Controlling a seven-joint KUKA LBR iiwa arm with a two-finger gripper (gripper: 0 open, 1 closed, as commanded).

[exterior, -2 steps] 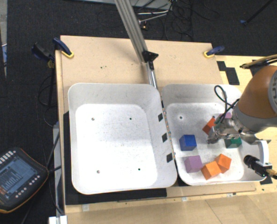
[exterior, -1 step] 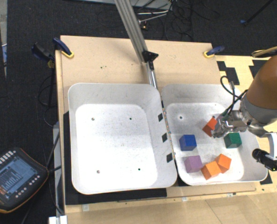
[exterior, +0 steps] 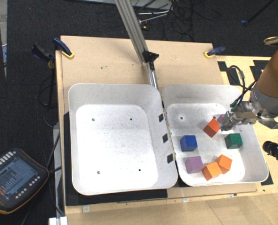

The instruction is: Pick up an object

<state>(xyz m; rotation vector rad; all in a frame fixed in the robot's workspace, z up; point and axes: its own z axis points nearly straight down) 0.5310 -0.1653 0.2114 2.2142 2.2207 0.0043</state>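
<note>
Several small blocks lie in the right bin [exterior: 251, 172]. An orange-red block [exterior: 211, 127] sits tilted near the bin's middle. My gripper [exterior: 226, 121] is right beside it, at its right edge and touching or nearly touching it. Whether the block is actually gripped is not visible. A blue cube [exterior: 188, 143] lies to the lower left of it and a green cube [exterior: 233, 140] just below the gripper. A purple cube [exterior: 193, 164] and two orange blocks [exterior: 210, 171] [exterior: 224, 163] lie near the bin's front wall.
The left bin [exterior: 78, 125] stands beside the right one, their rims meeting at the middle. A metal pole [exterior: 134, 27] slants in from the top to the bins' junction. Clamps [exterior: 64, 48] [exterior: 214, 52] grip the board's back corners. A teach pendant [exterior: 12, 179] lies at lower left.
</note>
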